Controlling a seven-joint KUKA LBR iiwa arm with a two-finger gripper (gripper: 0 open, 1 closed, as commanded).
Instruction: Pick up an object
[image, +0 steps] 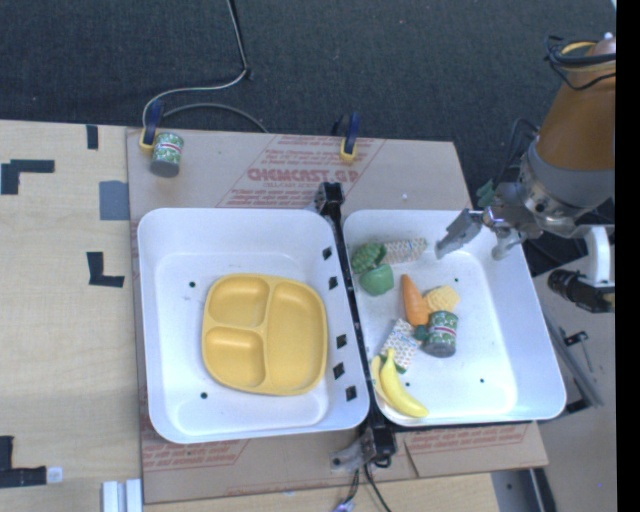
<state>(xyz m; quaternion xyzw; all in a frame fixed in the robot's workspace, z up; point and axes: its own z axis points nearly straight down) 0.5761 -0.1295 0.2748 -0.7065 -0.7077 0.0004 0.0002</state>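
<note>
Camera view: open hand (478, 236), gripping nothing, hovers over the right bin (520, 330); corn cob (405, 248) lies just left of it.

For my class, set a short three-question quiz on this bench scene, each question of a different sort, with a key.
1. True or false: the yellow divided plate lies in the left bin.
2. Multiple choice: which item lies nearest the front edge of the right bin? A) carrot B) banana C) corn cob
3. Fill in: a small can stands outside the bins on the cardboard, near its back ____ corner.

Key:
1. True.
2. B: the banana lies at the front, near the divider.
3. Left: the outside can stands there, while a second can lies inside the right bin. The gripper hangs over that bin's back edge, holding nothing.
</note>
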